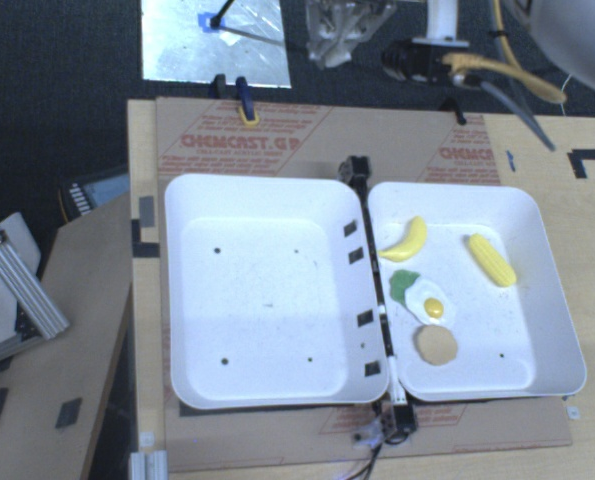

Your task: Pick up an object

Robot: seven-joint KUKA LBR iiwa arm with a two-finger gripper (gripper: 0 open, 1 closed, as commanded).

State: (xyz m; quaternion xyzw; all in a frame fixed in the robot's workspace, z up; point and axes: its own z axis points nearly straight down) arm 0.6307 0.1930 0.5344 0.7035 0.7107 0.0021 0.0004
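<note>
Two white bins sit side by side on the worktop (277, 133), touching along a middle seam fitted with black clips. The left bin (182, 268) lies toward the worktop's left edge, the right bin (552, 298) toward its right edge.

All the objects lie in the right bin. A banana (405, 239) rests near the seam, toward the bin's far side, curved and tilted. A corn cob (491, 259) lies well apart from it, closer to the bin's right wall, slanted. Just below the banana, a green leafy piece (404, 282) sits beside the seam, and a fried egg (432, 307) touches or overlaps its lower right side. A round tan cookie (436, 345) lies just beside the egg, toward the bin's near edge; whether the two touch is unclear.

The end effector (339, 30) hangs beyond the worktop's far edge, above the dark floor, well apart from both bins and every object. Its pale fingers point downward with nothing between them, but I cannot tell how wide they stand. A yellow cable (507, 68) runs from the arm toward the far right corner. A shiny sheet (177, 38) lies on the floor past the far left corner.
</note>
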